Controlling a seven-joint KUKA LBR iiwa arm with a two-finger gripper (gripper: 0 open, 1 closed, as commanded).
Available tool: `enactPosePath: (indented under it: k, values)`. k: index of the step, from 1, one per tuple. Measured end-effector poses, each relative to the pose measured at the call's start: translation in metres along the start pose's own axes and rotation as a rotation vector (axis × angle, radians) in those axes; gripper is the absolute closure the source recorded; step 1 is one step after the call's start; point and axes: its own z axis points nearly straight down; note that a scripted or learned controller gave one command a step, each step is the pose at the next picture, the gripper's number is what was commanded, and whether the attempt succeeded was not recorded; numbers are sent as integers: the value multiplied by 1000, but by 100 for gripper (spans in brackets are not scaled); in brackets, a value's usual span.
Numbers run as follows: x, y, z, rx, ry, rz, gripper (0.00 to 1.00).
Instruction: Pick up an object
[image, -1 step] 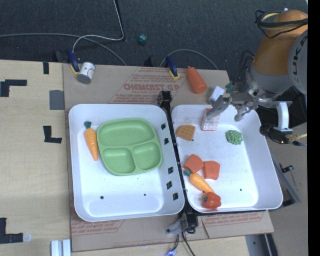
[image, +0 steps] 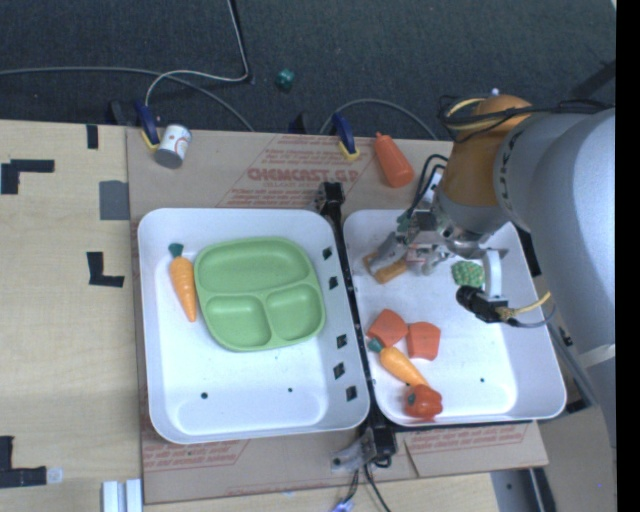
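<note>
The two-finger gripper (image: 412, 250) hung low in the right white bin (image: 520, 400), at a tan, bread-like piece (image: 385, 267) near the far-left corner. Jaw state could not be told; no lift appeared done, so picking remained.

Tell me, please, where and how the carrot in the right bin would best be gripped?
Probably across the thick upper half of the carrot, coming straight down with the fingers closing across its width. It lies flat and slanted in the right bin, tapering toward the red piece that touches its tip, so the narrow end is crowded while the upper part is broader and freer.
</note>
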Motion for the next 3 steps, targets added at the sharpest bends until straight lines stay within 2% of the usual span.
enactPosePath:
  k: [1,2,3]
  values:
    - [9,25,16,0,-1,1,0]
    - [10,25,16,0,-2,2,0]
    - [11,25,6,-1,-1,0,100]
